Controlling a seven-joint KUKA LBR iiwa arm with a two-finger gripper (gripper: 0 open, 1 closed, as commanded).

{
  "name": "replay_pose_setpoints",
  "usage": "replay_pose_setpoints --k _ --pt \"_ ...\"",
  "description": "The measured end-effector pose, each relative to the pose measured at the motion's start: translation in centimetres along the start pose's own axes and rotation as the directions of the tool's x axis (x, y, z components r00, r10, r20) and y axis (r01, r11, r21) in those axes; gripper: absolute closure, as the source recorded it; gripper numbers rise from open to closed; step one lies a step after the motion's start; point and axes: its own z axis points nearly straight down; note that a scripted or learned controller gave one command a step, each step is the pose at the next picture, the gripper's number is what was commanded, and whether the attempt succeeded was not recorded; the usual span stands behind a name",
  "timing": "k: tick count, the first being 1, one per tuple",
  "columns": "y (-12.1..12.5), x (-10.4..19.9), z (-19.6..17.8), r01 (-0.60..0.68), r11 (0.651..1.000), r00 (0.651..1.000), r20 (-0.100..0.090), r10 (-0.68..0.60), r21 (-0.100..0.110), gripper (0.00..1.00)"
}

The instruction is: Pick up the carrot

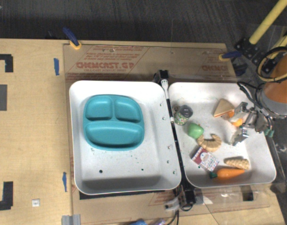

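The carrot [229,173], orange with a green stub at its left end, lies flat along the front edge of the right bin [263,150]. My gripper [243,123] hangs over the right side of that bin, behind the carrot and well apart from it. A small orange piece [237,122] shows right beside the gripper's left side. A tan ridged piece [237,162] lies just behind the carrot.
The right bin also holds a tan wedge [223,108], a small can [183,114], a green piece [195,130], a curled pastry [210,142] and a red-and-white packet [205,159]. A teal divided plate [114,122] sits in the left bin [87,172].
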Motion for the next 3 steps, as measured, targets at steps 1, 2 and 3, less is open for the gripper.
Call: replay_pose_setpoints --k 1,2,3 --pt "1.7 -3.5 1.5 -0.295 0.955 0.953 -0.064 0.295 0.01 0.0" --pt "2.4 -6.1 1.8 -0.472 0.88 0.87 -0.13 0.475 0.06 0.0" --pt "1.9 -6.9 0.7 -0.472 0.88 0.876 -0.083 0.475 0.055 1.0"
